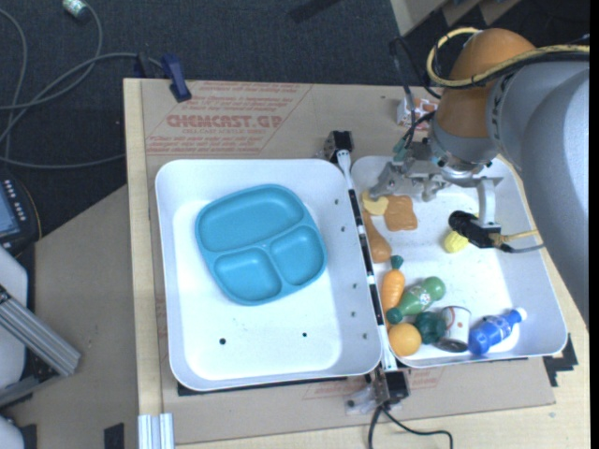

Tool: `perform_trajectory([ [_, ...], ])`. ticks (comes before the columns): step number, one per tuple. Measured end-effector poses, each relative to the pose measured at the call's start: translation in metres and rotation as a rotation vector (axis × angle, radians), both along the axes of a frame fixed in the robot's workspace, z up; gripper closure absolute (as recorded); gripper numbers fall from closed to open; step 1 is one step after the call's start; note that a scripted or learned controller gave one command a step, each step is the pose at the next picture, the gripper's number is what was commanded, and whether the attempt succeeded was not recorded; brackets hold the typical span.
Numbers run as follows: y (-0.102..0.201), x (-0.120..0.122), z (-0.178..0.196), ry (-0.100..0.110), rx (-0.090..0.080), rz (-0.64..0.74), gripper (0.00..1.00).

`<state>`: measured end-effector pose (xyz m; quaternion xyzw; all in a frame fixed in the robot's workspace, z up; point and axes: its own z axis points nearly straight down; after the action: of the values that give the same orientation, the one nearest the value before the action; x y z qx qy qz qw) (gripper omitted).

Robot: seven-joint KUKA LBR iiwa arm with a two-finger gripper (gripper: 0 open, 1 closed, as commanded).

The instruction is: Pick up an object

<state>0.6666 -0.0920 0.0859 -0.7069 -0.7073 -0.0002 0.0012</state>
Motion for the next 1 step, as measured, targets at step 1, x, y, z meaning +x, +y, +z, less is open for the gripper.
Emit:
perform_trajectory([
  [1,-0.0009,0.0006,0.0029,-0.008,-0.002,0.000,0.00],
])
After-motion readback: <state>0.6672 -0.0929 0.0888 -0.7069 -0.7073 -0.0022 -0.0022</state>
